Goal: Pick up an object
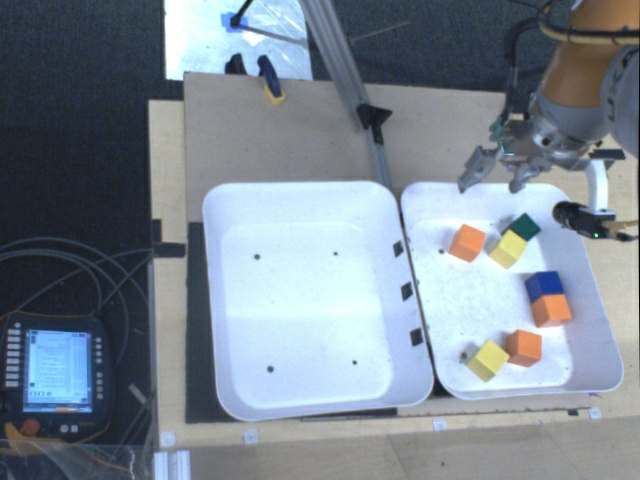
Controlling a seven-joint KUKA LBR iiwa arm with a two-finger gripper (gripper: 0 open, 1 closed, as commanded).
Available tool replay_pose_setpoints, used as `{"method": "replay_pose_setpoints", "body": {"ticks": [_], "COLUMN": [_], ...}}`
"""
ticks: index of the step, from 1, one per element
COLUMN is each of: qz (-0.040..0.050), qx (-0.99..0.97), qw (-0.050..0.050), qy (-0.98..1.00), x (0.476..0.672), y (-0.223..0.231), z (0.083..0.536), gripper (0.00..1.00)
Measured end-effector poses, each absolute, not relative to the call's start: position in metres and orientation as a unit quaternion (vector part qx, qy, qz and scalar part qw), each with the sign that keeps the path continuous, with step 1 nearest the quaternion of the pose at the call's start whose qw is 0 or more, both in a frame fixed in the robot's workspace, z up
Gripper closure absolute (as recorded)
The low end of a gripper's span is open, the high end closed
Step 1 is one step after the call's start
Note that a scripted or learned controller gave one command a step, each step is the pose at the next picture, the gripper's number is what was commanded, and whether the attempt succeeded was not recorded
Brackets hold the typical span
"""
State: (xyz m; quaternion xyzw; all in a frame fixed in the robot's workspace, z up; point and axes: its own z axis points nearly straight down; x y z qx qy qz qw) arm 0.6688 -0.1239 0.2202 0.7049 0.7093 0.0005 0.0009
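Observation:
My gripper (497, 176) hangs open above the far edge of the right bin (590, 368), with nothing between its two fingers. Below it in that bin lie several blocks: an orange block (466, 242), a yellow block (507, 249) with a green block (523, 228) touching it, a blue block (544, 285) against a second orange block (551, 310), and near the front a third orange block (523, 347) beside another yellow block (488, 359). The nearest orange block sits just in front and to the left of the gripper.
The left bin (215, 268) lies beside the right one. A slanted metal pole (340, 58) with a black clamp crosses the back of the bench. A teach pendant (55, 373) with cables lies off the bench at left.

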Motion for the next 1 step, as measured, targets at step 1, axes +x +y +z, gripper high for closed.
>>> {"method": "replay_pose_setpoints", "body": {"ticks": [1], "qz": [0.0003], "qx": [0.705], "qw": [0.001], "qy": [0.709], "x": [0.6688], "y": [-0.124], "z": [0.2202], "gripper": [0.0]}}
